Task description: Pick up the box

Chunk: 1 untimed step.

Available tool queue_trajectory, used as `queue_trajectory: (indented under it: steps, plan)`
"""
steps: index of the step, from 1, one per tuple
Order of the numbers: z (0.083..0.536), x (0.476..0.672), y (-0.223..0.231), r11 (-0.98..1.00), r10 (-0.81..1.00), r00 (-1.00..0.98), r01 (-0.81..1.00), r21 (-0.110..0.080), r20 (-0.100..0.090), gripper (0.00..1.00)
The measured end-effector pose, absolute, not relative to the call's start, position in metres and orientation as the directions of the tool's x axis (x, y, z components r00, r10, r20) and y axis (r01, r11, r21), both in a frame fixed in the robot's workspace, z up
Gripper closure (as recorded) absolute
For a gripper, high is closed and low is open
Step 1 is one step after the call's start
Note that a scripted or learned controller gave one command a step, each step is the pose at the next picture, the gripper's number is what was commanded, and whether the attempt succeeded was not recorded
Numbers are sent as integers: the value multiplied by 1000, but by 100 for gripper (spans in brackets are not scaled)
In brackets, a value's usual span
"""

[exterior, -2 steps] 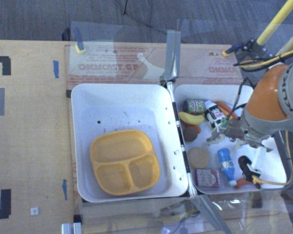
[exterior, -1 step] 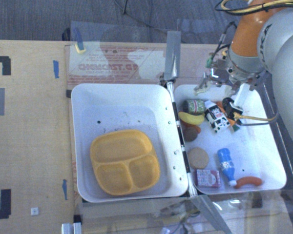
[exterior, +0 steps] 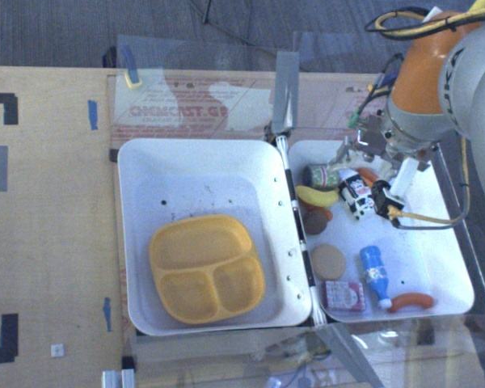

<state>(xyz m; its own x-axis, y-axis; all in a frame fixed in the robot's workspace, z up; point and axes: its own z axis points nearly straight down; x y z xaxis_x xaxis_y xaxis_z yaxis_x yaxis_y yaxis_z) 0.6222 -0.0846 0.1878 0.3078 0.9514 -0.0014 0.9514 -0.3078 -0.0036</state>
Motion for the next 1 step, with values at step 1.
queue_trajectory:
  steps: [1]
  plan:
    - [434, 580, -141, -611, 792, 611, 792, -1, -3, 0]
